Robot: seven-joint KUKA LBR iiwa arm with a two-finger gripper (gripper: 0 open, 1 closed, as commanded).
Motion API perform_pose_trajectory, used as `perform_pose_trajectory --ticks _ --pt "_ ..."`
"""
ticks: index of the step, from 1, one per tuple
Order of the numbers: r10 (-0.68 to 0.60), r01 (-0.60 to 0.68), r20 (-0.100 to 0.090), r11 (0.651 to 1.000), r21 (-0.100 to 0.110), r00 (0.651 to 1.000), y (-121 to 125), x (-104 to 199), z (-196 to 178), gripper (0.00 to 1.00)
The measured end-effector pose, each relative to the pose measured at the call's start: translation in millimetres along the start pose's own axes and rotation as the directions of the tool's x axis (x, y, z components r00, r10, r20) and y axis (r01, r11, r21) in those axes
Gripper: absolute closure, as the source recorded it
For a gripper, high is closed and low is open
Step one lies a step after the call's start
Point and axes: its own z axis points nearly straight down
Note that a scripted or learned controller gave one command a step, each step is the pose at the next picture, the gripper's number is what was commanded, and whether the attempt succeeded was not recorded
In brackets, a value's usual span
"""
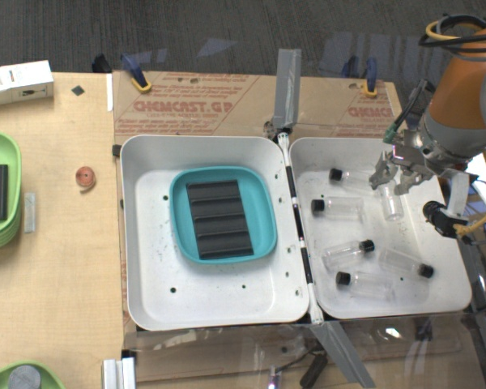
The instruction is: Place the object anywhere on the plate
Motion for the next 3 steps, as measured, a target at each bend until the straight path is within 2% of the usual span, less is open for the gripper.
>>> perform_pose_trajectory --ticks 1,2,3 --pt "0.000 0.000 0.000 1.000 0.000 1.000 0 0 0 0.00" --pt "-0.194 0.194 0.001 0.981 -0.003 0.981 33 -38 -36 0.00" --pt "-0.195 0.195 0.000 0.981 -0.002 0.981 75 -56 -58 0.00"
